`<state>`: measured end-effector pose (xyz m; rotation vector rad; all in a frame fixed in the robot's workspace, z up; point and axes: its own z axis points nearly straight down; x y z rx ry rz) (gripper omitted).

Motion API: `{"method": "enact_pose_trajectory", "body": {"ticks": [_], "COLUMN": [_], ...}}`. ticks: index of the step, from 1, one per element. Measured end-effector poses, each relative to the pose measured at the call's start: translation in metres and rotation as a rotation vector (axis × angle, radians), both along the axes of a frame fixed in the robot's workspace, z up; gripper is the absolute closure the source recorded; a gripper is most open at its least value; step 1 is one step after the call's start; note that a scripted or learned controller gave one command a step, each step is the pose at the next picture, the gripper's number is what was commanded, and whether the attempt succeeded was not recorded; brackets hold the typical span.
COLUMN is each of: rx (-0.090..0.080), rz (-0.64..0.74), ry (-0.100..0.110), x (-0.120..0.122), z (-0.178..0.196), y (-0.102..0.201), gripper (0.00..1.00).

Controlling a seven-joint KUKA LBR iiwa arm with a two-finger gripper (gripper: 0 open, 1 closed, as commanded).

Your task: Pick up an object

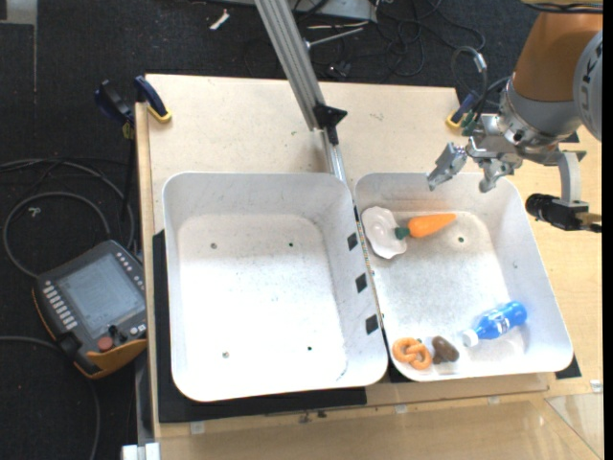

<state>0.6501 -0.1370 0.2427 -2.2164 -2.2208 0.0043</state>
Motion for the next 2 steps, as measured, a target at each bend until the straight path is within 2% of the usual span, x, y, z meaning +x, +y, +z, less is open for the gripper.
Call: {"method": "enact_pose_trajectory", "body": {"ticks": [1, 2], "rx": [-0.001, -0.001], "rz": [0.001, 0.001], "ry": [-0.004, 0.000], "x": [0.000, -0.001], "z": [0.003, -0.042], "y": [0.000, 0.007], "gripper": [0.00, 0.00]}}
